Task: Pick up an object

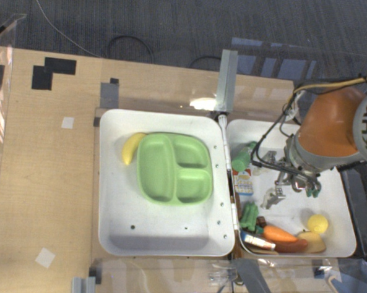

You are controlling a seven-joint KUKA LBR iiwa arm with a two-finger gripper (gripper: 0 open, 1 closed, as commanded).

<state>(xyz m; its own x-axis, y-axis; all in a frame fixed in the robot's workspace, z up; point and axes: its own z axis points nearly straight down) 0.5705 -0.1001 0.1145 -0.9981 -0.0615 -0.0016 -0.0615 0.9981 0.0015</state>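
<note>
My gripper (292, 193) hangs over the middle of the right bin (347, 202), under the orange wrist band, and it is open with bare bin floor between its fingers. Loose things lie around it. A yellow ball (318, 223) rests to its lower right. An orange carrot (282, 233) and a brown sausage-like piece (295, 245) lie along the front wall. A green piece (249, 216) and a white pen-like item (259, 243) sit at the front left. A printed card (243, 182) and a green object (241, 159) lie to the left.
The left bin (122, 232) holds a green divided plate (173, 168) with a yellow banana (131, 147) against its left side. A metal divider (228, 176) separates the bins. Cables run from the arm across the back of the right bin.
</note>
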